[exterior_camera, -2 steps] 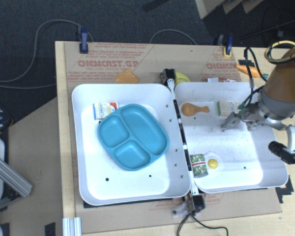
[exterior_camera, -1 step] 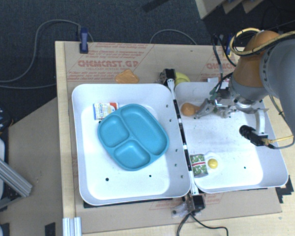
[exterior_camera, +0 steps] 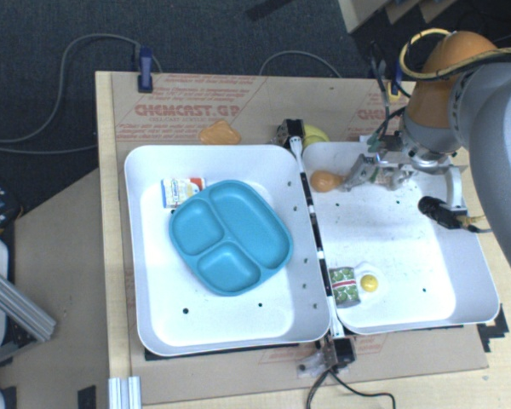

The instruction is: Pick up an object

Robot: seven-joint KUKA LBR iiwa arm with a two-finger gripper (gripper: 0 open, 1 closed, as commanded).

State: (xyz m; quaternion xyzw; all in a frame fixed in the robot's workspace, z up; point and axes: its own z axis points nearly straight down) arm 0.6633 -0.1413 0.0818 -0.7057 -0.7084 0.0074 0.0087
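Observation:
My gripper (exterior_camera: 380, 174) hangs low over the far left part of the right bin (exterior_camera: 426, 262), below the grey arm with its orange band. Just to its left an orange egg-shaped object (exterior_camera: 325, 180) lies at the bin's far left corner, apart from the gripper. Near the front left of the same bin lie a small green and white packet (exterior_camera: 344, 286) and a yellow ball (exterior_camera: 369, 283). In the left bin (exterior_camera: 153, 296) a blue divided plate (exterior_camera: 230, 235) lies with a small white carton (exterior_camera: 181, 190) at its far left edge.
Behind the bins, on the board, rest an orange lump (exterior_camera: 220, 132) and a yellow-green object (exterior_camera: 314, 135) beside a black clamp (exterior_camera: 291, 130). A black part (exterior_camera: 441, 213) juts out by the arm over the right bin. Cables run across the floor beyond the bench.

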